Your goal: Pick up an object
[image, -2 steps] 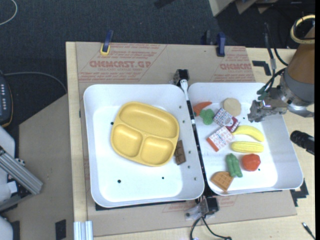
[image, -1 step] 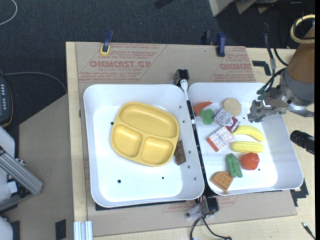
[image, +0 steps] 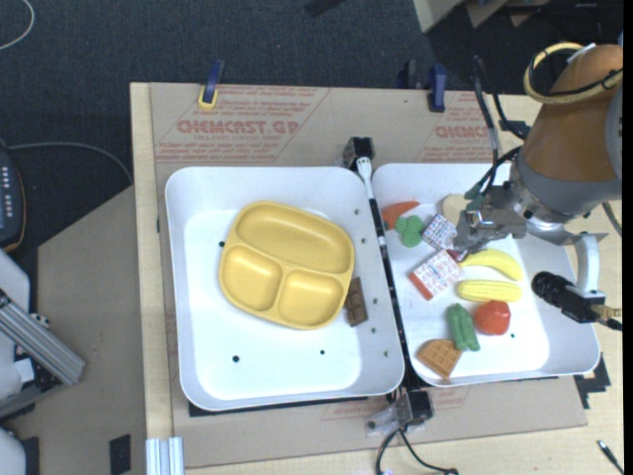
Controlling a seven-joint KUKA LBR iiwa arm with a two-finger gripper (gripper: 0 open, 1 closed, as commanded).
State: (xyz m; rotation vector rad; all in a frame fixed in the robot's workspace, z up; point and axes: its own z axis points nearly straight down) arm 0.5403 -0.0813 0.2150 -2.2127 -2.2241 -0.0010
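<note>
1. My gripper (image: 473,228) hangs low over the right bin (image: 564,359), right above the wrapped candy (image: 439,232); I cannot tell how it is set.
2. Near it I see a banana (image: 495,262), corn (image: 487,291), a tomato (image: 493,317) and a pickle (image: 461,327).
3. In the left bin (image: 198,265) sits a yellow tray (image: 287,263), a brown block (image: 356,303) just beside it.

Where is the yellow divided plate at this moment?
The yellow divided plate lies in the left bin, toward its centre-right, with a small brown item touching its lower right edge near the divider between bins.
</note>
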